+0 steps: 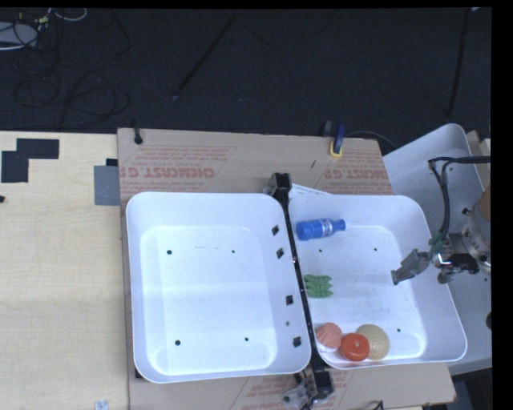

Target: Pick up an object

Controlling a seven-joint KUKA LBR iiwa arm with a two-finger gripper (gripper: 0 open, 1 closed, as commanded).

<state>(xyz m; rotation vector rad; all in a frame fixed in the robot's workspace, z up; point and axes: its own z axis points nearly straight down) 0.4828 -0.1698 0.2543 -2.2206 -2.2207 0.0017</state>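
dark floor [240, 64] along the top, loose cables [48, 24] at the upper left. light wood bench top [56, 272] on the left with black tape patches [28, 156] and a grey square [106, 186]. printed cardboard sheet [208, 164] under the bins. grey-white panel [425, 160] at right. even, flat light.

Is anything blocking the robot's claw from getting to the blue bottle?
Nothing visible does. The gripper hangs at the right bin's right side, and bare white floor lies between it and the blue bottle.
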